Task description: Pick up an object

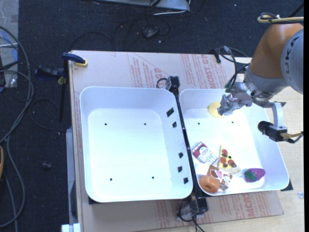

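My gripper hangs low over the far end of the right bin, reaching in from the right. A flat yellow object lies on the bin floor just to its left, partly hidden by the gripper tip; I cannot tell whether they touch. Nothing shows as lifted. At the bin's near end lie a small red and white carton, a toy pizza slice, an orange ball, a red patterned packet and a purple and green item.
The left bin stands beside the right one, with a black divider rail between them. Both rest on a cardboard sheet. Cables and a clamp lie off the far-left corner.
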Robot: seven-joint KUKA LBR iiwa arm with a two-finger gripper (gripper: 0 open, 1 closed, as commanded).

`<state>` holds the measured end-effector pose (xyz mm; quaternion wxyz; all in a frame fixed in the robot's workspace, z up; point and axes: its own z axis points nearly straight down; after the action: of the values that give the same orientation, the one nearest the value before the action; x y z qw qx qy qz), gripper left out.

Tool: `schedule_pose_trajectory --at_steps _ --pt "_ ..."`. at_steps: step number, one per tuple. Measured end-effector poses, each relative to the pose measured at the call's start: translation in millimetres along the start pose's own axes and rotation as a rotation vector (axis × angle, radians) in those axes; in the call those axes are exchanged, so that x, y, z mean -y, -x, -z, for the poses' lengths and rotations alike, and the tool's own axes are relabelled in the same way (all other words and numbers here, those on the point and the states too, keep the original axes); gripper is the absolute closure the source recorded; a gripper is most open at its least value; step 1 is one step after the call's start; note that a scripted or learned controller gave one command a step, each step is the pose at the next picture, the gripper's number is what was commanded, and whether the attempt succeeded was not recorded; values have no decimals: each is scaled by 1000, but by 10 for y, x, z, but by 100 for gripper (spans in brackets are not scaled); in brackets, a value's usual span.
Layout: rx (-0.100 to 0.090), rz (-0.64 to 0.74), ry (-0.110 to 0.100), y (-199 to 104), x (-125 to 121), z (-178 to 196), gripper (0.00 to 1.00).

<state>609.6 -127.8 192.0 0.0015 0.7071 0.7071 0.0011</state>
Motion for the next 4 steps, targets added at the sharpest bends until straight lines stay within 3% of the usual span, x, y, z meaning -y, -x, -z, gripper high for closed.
schedule_pose_trajectory --at_steps 1,3,4 --pt "0 0 0 0 45 437 100" --pt "-2 4 -5 -1099 120 383 100" --pt "-2 5 -5 -1653 309 316 100"
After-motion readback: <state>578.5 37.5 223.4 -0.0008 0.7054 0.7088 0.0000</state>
